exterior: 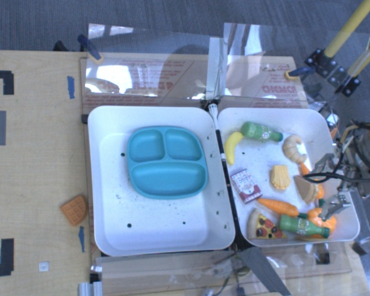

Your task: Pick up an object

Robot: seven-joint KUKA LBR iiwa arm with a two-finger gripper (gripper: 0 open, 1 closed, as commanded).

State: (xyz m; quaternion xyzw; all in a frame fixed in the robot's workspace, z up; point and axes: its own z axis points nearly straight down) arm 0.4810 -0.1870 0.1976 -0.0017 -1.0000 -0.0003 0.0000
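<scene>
— Where did we find the gripper (333,201)?

— At the right edge of the right bin (268,117), low over its near right corner, among dark cables. We could not tell whether it was released or clenched; the metal parts were too tangled, and we saw nothing clearly held.

— What lay closest to it?

— A green bottle (303,226) lay on its side just beneath and to the left, along the near wall. An orange piece (328,222) sat at the bottle's right end, too small for us to name. A tan wedge (306,191) lay just left of the gripper.

— And further out?

— A carrot (277,206) lay above the bottle, and a pizza slice (263,225) touched the bottle's left end. Toward the middle we noted a yellow ridged piece (280,177) and a red and white packet (245,185). At the far side we saw a croissant (293,147), a second green bottle (262,132) and a banana (233,147) near the dividing wall.

— The other bin?

— The left bin (105,184) held a blue divided plate (166,162), flat on the floor. On the wooden bench (31,165), well left of both bins, a small brown waffle (74,209) lay alone.
</scene>
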